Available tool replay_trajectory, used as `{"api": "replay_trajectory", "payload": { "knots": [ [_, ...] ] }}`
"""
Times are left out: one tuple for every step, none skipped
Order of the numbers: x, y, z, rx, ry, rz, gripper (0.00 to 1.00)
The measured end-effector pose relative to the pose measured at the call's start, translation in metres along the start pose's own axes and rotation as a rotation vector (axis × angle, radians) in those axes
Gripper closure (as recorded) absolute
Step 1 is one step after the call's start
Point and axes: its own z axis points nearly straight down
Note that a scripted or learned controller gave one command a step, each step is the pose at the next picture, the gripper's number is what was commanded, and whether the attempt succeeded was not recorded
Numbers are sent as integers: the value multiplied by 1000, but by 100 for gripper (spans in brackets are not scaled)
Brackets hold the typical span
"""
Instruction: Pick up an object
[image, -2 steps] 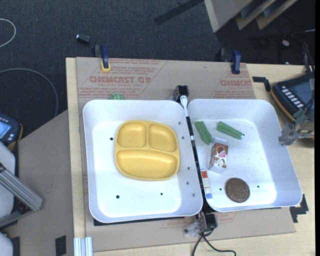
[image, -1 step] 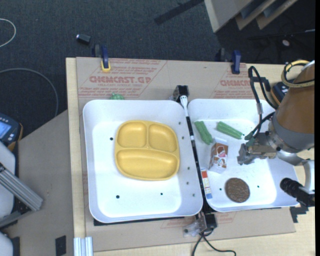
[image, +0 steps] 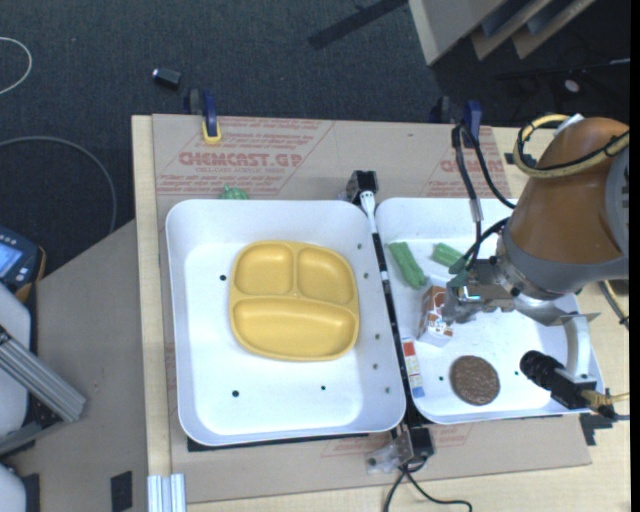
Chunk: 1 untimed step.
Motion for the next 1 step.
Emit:
{"api": "replay_trajectory", "payload": {
  "knots": [
    [55, -7, 15, 2, 0, 0, 100]
  ]
}}
